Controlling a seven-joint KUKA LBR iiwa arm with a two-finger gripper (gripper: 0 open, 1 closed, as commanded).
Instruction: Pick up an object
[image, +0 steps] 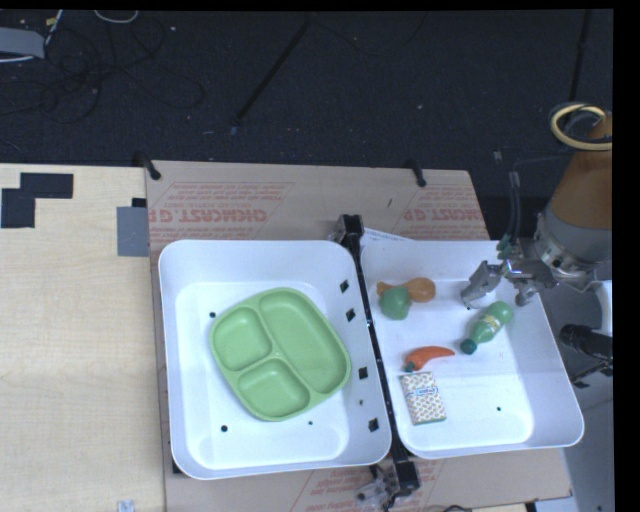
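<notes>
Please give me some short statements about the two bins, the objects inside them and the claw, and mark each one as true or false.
1. The green divided plate lies in the left bin. True.
2. The green bottle lies in the left bin. False: it lies in the right bin, near its right wall.
3. The claw is above the right bin, close to the green bottle. True.
4. The claw grips the orange carrot-like object. False: that object lies on the bin floor, apart from the claw.
5. The small patterned packet lies nearer the front of the right bin than the carrot-like object. True.
6. The plate has five compartments. False: it has three.
</notes>
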